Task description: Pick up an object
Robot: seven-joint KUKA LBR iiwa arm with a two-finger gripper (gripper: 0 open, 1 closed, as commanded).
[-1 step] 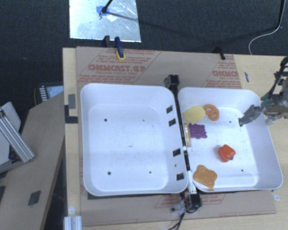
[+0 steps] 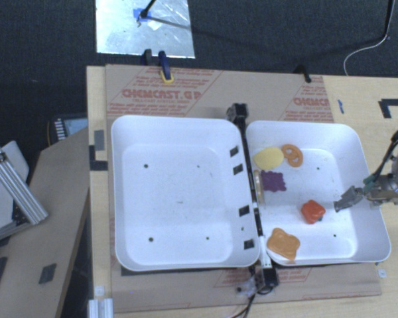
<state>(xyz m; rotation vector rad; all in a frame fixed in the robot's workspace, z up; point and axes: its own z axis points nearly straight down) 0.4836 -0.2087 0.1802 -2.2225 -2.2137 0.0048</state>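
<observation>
my gripper point(image 2: 348, 199): over right bin point(image 2: 368, 177), right side | finger state: cannot tell | red object point(image 2: 312, 211): just left of me, apart | left bin point(image 2: 179, 191)

The two bins, the left bin point(image 2: 179, 191) and the right bin point(image 2: 331, 244), are plain white, with small dark dots on the floor. In the right bin, the round piece point(image 2: 268, 157) is pale yellow, the pretzel-shaped piece point(image 2: 292, 155) is orange-brown, the small flat piece point(image 2: 274, 181) is purple, the chunky piece point(image 2: 312, 211) is red-orange, and the piece at the front point(image 2: 283, 244) is orange-yellow. The board under the bins point(image 2: 186, 91) is light brown with red printed letters. The gripper point(image 2: 348, 199) is grey.
</observation>
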